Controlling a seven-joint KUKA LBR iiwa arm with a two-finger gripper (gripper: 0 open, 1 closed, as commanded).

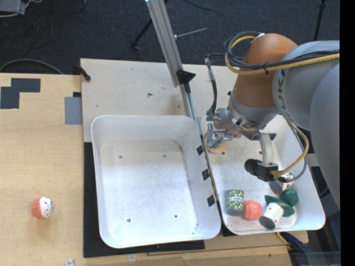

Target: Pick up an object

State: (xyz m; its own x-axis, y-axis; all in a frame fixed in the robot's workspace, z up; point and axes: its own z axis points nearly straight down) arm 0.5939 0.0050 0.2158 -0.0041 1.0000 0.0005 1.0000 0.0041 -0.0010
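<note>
Camera view places our grey arm with its orange band reaching in from the right, and its two-finger gripper [215, 143] hangs low over the inner edge of the right-hand shallow white bin [310, 218], hard by the wall it shares with the left-hand shallow white bin [105, 148]. At the gripper's tip we see a small tan, rounded object [217, 146], pale and dull in finish; we cannot tell whether it sits between the fingers or merely lies beneath them, nor whether the tool is spread or pressed together.

Well below the gripper, near the front of the same bin, a cluster lies together: a short green-and-white patterned cylinder [235, 201] standing upright, a small round coral-red ball [253, 210] just beside it, a white cup-like piece with a dark end [270, 214] tipped on its side, and a dark green plastic shape [284, 198] behind those. The cylinder bears a printed pattern, but we can read no words on it.

Far to the gripper's left, out on the pale wooden bench [33, 148], sits a small red-and-white round toy [42, 208].
</note>
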